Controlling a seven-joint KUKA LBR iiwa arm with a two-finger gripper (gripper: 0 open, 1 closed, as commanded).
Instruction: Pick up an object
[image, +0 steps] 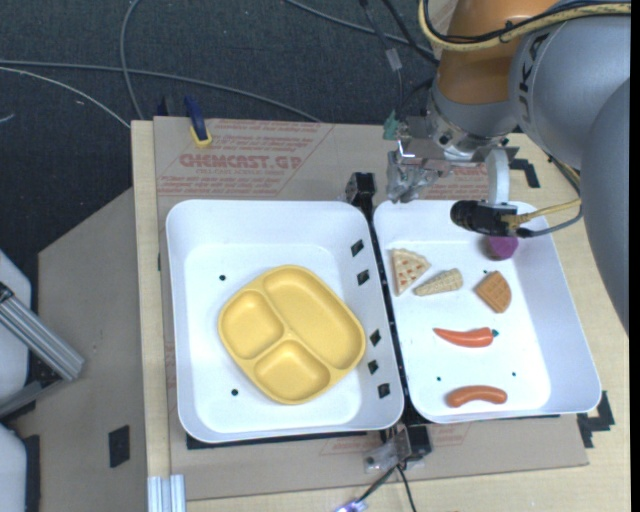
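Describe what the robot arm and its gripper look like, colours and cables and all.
The arm is bulky, rounded and grey, with a glossy orange band above the wrist. Black and yellowish cables loop around that band. Below it sits a metallic silver gripper assembly with small greenish fittings.

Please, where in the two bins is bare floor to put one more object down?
Right bin: bare floor right of the chili pepper and sausage. Its upper half is crowded with waffle wedge, cone and biscuit. Left bin: the yellow divided plate fills the middle; a bare strip lies above it.
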